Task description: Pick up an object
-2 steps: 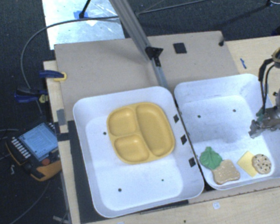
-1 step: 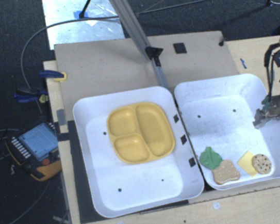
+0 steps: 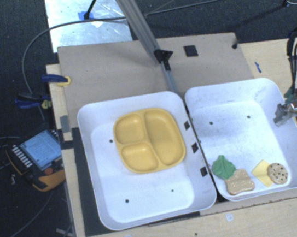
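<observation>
Gripper (image 3: 287, 111) at right rim of right bin (image 3: 228, 97); finger state cannot be told. Lettuce leaf (image 3: 222, 166), toast (image 3: 239, 183), cheese slice (image 3: 262, 173), cookie (image 3: 277, 173) clustered along near edge; bin centre open. Yellow divided plate (image 3: 149, 140) in left bin (image 3: 106, 165). No legible writing.

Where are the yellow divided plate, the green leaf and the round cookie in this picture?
yellow divided plate (image 3: 149, 141): camera view, on the ridge between its compartments.
green leaf (image 3: 222, 167): camera view, on the middle of the leaf.
round cookie (image 3: 278, 173): camera view, on the centre of its speckled top.
</observation>
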### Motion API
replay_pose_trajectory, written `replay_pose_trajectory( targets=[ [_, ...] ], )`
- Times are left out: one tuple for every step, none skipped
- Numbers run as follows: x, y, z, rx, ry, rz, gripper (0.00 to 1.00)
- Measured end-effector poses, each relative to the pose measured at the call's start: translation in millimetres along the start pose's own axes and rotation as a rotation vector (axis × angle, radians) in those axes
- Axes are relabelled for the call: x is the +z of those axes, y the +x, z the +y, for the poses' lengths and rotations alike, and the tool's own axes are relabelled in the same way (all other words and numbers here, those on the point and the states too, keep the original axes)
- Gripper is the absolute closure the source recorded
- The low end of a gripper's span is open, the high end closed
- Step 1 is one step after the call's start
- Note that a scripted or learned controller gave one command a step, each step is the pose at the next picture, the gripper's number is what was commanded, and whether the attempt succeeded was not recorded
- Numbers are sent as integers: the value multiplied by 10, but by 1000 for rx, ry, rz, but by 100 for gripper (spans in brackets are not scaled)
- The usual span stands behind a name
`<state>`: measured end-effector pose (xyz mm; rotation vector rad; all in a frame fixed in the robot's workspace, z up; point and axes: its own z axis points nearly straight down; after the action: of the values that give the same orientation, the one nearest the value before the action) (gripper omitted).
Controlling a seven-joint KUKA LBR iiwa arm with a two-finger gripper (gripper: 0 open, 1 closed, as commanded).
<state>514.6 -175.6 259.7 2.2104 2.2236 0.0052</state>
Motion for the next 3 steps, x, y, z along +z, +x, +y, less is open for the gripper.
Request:
replay_pose_trajectory(
  targets=[
    [-354,-1,14,0,3,1,100],
    [-168,444,250,-4,5,3,100],
    [6,916,493,-4,5,3,100]
  ],
)
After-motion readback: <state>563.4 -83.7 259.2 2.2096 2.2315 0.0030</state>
